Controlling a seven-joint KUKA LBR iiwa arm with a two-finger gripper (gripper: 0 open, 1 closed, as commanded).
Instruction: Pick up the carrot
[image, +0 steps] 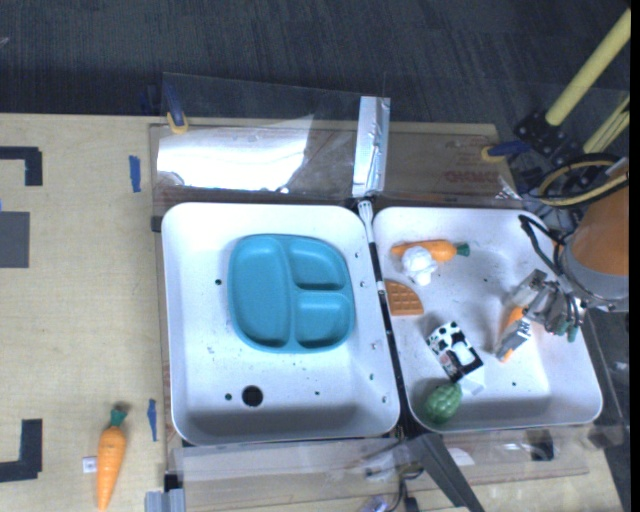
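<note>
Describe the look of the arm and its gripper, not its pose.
The arm shows a broad orange band over grey metal at the right edge. Black cables loop above it. The gripper is small, grey and metallic, with an orange-tipped part below it; its finer details are too blurred to tell.

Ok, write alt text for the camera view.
The pincer sits low in the right bin, away from a carrot lying at the bin's far side. The left bin holds a blue tray; another carrot lies on the bench.
</note>
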